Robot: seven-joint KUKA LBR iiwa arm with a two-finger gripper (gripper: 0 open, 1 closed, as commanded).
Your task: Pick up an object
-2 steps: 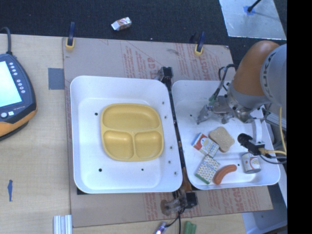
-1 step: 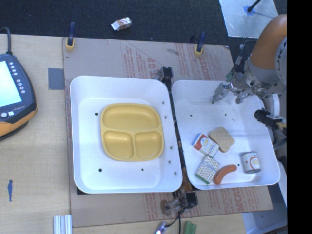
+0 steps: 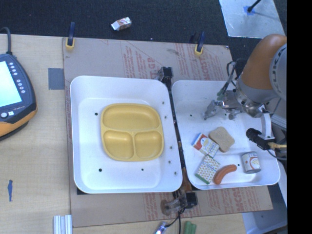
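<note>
White plastic forms both shallow bins on the surface. The left bin [image 3: 83,130] holds a yellow divided tray [image 3: 131,130]. The right bin [image 3: 195,94] carries the loose objects in its near half: a small red-and-white carton [image 3: 204,145], a tan slice of bread [image 3: 222,138] just beside it, a patterned box [image 3: 207,169], an orange sausage [image 3: 224,173] touching that box, and a small can [image 3: 250,162] near the right wall. The gripper [image 3: 220,107] hangs over the far part of the right bin, apart from all of these; whether its fingers are spread or pressed together cannot be told. A teach pendant [image 3: 12,94] lies at the left edge.
</note>
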